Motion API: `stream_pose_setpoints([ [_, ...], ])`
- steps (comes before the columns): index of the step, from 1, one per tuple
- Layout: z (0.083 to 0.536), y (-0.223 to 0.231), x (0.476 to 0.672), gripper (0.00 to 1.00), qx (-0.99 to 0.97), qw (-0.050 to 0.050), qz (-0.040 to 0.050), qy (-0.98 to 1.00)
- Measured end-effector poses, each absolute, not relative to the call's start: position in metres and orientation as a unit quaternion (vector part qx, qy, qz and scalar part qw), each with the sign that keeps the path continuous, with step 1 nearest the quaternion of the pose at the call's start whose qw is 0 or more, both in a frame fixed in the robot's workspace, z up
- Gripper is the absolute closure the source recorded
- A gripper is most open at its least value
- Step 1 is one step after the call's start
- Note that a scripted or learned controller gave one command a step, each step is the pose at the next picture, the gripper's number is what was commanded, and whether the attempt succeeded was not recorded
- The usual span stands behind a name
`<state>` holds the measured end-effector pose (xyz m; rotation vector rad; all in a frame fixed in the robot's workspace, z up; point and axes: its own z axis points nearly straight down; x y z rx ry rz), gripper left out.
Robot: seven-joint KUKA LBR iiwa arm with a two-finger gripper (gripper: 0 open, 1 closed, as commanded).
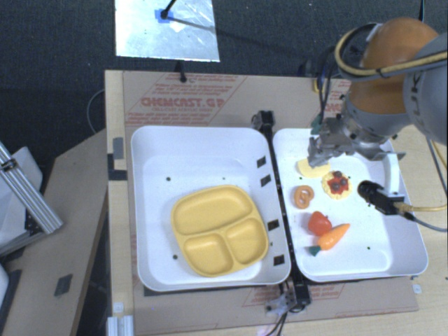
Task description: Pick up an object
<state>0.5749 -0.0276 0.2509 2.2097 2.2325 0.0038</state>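
Your table [189, 96] carries a brown sheet printed "CHEMCAST GP". The left bin [150, 187] holds a yellow tray [218, 228]; the right bin [392, 257] gathers the toys within reach. The claw [320, 152] sits low over a pale slice [306, 167], likely targeting it; I cannot tell its grip state. A carrot [333, 236] lies nearby.

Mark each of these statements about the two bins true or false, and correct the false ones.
1. The yellow divided tray lies in the left bin. True.
2. The carrot lies in the left bin. False: it lies in the right bin, beside the tomato.
3. The pincer is over the right bin, near its far left corner. True.
4. The tray has two compartments. False: it has three.
5. The pretzel lies between the bin divider and the small pizza. True.
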Motion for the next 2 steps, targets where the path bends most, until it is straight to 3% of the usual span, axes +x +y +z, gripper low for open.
stream_pose_setpoints([
  [2,0.256,0.068,0.598,1.00,0.704,0.000,0.0018,0.710],
])
